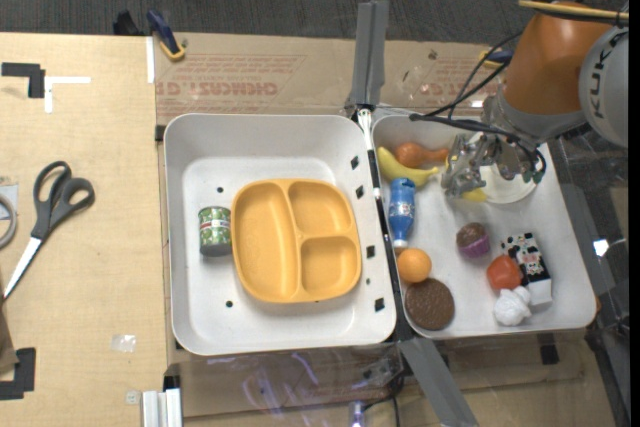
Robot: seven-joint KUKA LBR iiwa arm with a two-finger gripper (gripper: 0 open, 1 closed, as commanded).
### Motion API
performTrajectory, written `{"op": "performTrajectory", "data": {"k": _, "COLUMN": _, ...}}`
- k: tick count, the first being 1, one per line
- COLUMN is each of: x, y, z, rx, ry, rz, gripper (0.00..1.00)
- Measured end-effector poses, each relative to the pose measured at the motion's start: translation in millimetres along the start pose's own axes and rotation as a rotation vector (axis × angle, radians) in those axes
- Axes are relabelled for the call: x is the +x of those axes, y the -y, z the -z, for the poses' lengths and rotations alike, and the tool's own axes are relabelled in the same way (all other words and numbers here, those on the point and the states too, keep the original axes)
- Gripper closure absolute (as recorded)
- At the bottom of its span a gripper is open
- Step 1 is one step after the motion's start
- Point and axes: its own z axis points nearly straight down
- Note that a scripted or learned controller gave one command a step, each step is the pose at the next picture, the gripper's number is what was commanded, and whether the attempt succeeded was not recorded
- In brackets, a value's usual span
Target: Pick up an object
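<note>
Objects lie in the right bin [575, 315]: banana [405, 171] at its far left corner, bottle [401, 209], orange [413, 264], a brown disc [430, 304], a plum [473, 240]. Gripper [466, 173] hangs low near the bin's far edge, beside the banana; its opening cannot be told. Nothing looks lifted, so the pick remains undone.

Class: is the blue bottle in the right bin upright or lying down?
Lying down: the blue bottle shows its full length along the bin's left wall.
</note>
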Motion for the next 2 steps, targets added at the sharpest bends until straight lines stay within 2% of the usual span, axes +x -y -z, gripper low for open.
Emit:
{"op": "performTrajectory", "data": {"k": 1, "x": 13.5, "y": -29.0, "z": -0.1, "rx": 0.003, "ry": -0.002, "rz": -0.369, "gripper": 1.0}}
{"op": "performTrajectory", "data": {"k": 2, "x": 13.6, "y": -29.0, "z": -0.2, "rx": 0.003, "ry": -0.002, "rz": -0.369, "gripper": 0.0}}
